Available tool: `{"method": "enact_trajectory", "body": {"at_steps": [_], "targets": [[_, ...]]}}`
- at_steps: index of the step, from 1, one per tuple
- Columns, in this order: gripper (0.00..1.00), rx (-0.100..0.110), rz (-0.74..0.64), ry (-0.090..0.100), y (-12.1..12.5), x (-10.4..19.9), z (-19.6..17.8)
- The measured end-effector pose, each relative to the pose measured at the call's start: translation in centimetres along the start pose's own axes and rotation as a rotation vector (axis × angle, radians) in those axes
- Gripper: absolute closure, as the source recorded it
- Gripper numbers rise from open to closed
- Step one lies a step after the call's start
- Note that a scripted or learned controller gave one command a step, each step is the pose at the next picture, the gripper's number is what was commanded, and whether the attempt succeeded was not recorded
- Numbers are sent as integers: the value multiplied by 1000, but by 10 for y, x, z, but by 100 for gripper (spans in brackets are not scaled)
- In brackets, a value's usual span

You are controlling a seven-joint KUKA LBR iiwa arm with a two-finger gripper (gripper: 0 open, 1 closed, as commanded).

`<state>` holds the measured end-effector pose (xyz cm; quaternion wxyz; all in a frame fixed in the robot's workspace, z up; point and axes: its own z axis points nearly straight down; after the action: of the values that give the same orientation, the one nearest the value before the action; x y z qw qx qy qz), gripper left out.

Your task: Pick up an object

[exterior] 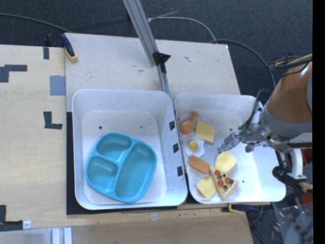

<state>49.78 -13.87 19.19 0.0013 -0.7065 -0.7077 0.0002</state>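
Over the right bin (249,103), your gripper (227,142) hung above the yellow toy food (225,161); I couldn't tell its fingers' spread.

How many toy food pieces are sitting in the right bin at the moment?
7, counting the egg: orange pear, cheese square, fried egg, sausage, yellow round piece, pizza slice, yellow wedge. The hand may hide more.
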Motion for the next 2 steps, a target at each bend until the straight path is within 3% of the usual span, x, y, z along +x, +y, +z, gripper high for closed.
{"method": "enact_trajectory", "body": {"at_steps": [1, 2], "targets": [[0, 5, 2, -2, 45, -47, 98], [100, 1, -1, 0, 46, -44, 84]]}}
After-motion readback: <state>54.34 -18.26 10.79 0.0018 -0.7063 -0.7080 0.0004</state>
